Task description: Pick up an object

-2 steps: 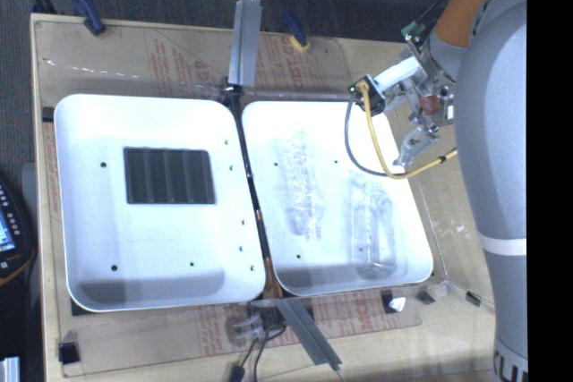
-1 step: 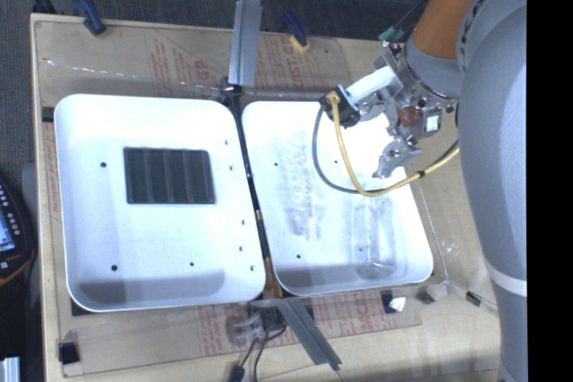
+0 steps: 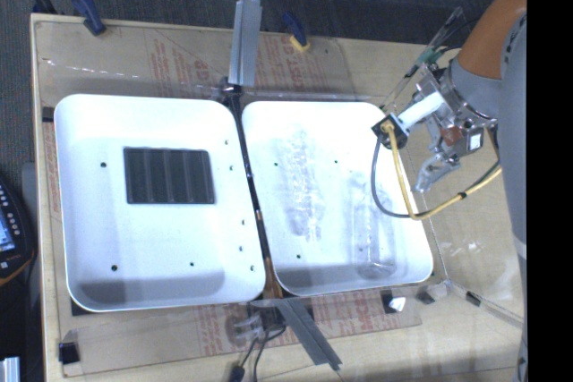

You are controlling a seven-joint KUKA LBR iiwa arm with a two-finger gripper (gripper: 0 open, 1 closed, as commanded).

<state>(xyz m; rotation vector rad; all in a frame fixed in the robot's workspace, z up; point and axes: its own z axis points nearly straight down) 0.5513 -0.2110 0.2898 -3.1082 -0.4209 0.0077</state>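
The bench (image 3: 134, 67) is a pale board w/ red print, and two blue clamps (image 3: 88, 13) sit on its far edge, one near the left corner and one (image 3: 295, 29) further right. The left bin (image 3: 89, 192) is white w/ rounded corners, and a dark ribbed rectangle (image 3: 169, 175) lies flat in its upper middle (a grate or a tray, can't tell which). A grey metal bar (image 3: 245, 40) stands at the far side over the seam between the bins, and another bar (image 3: 309, 337) angles out at the near side. The right bin (image 3: 269, 219) holds clear, see-through things that are hard to make out: a crinkly clear packet (image 3: 303, 188) runs lengthwise through the middle, and a clear bottle (image 3: 372, 233) lies nearer the right wall, its end toward the near corner. Approx. over the bin's right rim, toward the far corner, hangs the gripper (image 3: 436, 167), well above and apart from both clear items, w/ nothing seen between its fingers; whether they're open or closed I can't tell. A yellow cable (image 3: 407, 197) and a black one loop down from the wrist over the bin's right side. The arm (image 3: 492, 40), grey w/ an orange band, comes in from the right.
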